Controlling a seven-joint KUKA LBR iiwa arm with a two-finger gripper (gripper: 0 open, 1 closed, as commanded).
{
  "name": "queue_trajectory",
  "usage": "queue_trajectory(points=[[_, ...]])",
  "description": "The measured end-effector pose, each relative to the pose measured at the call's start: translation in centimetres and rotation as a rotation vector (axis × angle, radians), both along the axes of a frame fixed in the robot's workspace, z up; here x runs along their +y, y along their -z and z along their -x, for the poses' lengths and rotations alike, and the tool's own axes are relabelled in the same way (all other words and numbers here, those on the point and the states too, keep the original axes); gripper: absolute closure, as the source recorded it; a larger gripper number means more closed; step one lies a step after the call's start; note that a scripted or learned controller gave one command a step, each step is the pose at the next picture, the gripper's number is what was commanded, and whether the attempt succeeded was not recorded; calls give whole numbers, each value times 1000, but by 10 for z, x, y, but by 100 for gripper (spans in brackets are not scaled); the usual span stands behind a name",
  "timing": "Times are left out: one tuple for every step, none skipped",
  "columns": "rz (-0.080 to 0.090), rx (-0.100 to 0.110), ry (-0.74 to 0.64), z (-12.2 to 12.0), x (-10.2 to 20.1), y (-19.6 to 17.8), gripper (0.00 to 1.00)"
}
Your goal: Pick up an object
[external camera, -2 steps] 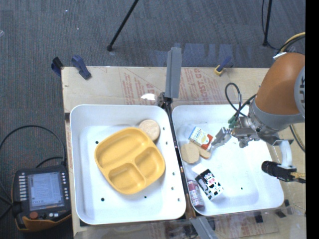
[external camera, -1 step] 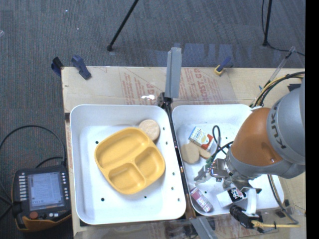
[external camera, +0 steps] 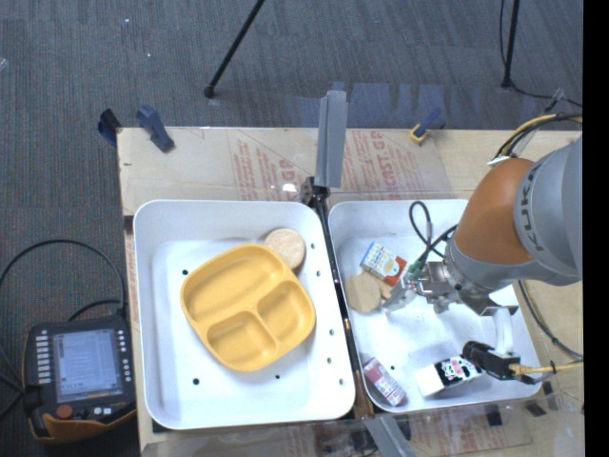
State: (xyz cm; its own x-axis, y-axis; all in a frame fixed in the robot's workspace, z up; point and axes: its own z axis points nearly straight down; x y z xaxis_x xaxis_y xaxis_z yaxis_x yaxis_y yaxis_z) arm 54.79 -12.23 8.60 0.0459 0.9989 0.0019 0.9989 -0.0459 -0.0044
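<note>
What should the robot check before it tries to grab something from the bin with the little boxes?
1. Gripper is over the right bin: ok.
2. Something lies near it to grab: ok, the small carton and the tan round piece are close by.
3. Fingers open enough: cannot tell.
4. Gripper not holding anything already: cannot tell.
5. The pink packet and the black-and-white box are out of the way, at the near edge: ok.
6. Yellow tray sits in the left bin, away from the arm: ok.
</note>
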Motion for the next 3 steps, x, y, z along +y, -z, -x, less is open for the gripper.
queue_trajectory(points=[[2, -1, 58, -69, 16, 0, 0], [1, 5, 53, -69, 17, -9, 100], [1, 4, 53, -69, 17, -9, 0]])
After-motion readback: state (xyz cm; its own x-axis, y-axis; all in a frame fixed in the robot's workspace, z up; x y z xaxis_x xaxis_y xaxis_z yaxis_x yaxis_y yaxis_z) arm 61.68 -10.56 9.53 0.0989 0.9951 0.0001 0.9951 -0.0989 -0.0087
